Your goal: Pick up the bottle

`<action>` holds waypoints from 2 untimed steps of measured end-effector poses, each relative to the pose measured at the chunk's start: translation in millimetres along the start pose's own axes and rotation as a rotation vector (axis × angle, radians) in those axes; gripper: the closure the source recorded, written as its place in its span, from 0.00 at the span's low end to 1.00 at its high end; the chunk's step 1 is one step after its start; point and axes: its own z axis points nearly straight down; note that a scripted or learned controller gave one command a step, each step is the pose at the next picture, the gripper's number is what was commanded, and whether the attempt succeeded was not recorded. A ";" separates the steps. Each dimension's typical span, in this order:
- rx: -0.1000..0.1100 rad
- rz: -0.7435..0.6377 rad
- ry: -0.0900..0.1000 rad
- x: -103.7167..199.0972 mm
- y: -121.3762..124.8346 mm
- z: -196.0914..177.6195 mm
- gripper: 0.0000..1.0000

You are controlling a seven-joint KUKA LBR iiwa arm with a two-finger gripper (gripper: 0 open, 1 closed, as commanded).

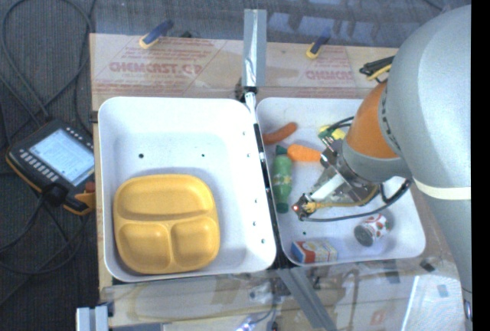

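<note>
Big grey arm (436,115) reaching in from the right over the right bin (417,234), with the left bin (153,119) holding a yellow tray (166,224) with three parts. Green bottle (282,178) lying flat by the right bin's left wall, orange cap toward the carrot (305,154), just left of the gripper (300,208); cannot tell how wide the claw stands, nothing seen in it. Probably light, hard plastic, smooth and quick to roll, so best pinched across the middle of the body.
</note>
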 end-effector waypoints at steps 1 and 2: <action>0.010 0.342 -0.013 35.6 25.8 -2.4 1.00; 0.002 0.253 -0.005 54.6 33.7 1.2 1.00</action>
